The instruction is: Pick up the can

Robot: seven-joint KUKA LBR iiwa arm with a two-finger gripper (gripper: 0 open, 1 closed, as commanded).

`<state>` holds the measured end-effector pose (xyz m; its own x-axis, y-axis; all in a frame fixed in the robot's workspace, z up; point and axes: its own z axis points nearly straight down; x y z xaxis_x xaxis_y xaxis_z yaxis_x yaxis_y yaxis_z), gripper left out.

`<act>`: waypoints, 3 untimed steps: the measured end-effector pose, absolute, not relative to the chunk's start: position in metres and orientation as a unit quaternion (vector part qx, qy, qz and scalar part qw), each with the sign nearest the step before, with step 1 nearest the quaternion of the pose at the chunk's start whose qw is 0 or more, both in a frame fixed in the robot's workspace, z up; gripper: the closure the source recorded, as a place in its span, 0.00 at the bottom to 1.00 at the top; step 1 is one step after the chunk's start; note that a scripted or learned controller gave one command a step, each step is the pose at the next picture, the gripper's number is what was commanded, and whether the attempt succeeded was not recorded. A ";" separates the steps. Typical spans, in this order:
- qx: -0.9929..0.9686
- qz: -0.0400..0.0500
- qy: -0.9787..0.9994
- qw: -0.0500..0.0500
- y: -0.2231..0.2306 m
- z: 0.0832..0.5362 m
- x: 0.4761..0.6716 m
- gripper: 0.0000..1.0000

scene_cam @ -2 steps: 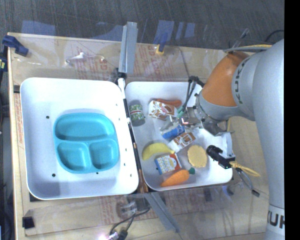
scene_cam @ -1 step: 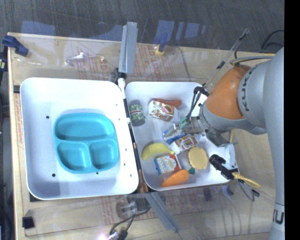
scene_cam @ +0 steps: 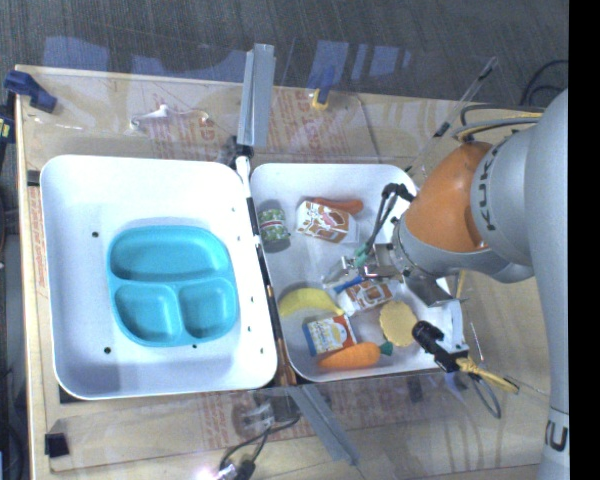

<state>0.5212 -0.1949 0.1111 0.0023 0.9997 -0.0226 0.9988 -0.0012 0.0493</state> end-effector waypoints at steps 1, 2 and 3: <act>0.683 0.012 0.730 0.020 -0.203 0.111 0.520 0.00; 0.642 0.000 0.766 -0.001 -0.160 0.123 0.543 0.00; 0.646 -0.001 0.764 0.001 -0.117 0.092 0.622 0.00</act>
